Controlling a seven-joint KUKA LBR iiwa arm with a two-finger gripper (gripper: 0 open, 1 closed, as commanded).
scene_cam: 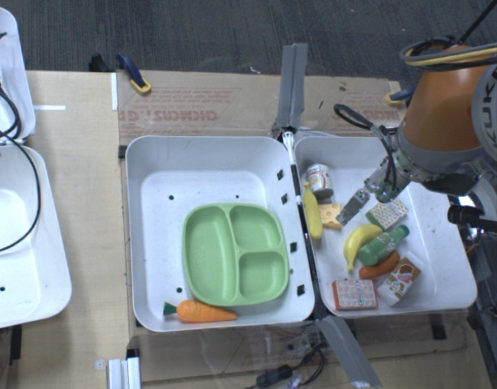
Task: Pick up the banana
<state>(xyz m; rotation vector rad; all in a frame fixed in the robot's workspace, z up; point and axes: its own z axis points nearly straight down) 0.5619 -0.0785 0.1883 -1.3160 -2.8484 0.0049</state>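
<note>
Bench (70, 96) observed bearing two shallow white bins side by side, with reversed red lettering on the cardboard behind them, not reliably legible from this angle.

Left bin (151, 185) found holding a green divided plate (236, 254) near its centre and an orange toy carrot (201, 312) lying at the front edge, just below the plate.

Right bin (451, 290) found crowded. Arm (443, 108) entered from the right, orange band above the wrist, reaching down over the bin's rear half.

Gripper (351, 209) noted low over the bin's middle, pointing down and left. Fingers (348, 211) appeared close together, nothing seen between them; tip seen just beside a small yellow wedge (332, 215), contact not determinable. Whether clenched or released: cannot tell.

Banana (358, 242) located in the right bin, centre, curved, lying just below and right of the gripper tip, apart from it. Not grasped.

Second long yellow item (313, 212) recorded along the bin's left wall, against the divider. Small can (318, 177) recorded behind it, label unreadable.

Green bottle (385, 241) lay touching the banana's right side, orange-red item (380, 265) just in front of it. Patterned box (387, 213) seen behind the bottle, printing too small to read. Carton (402, 279) and flat red-edged box (354, 293) recorded at the front, printing illegible.
</note>
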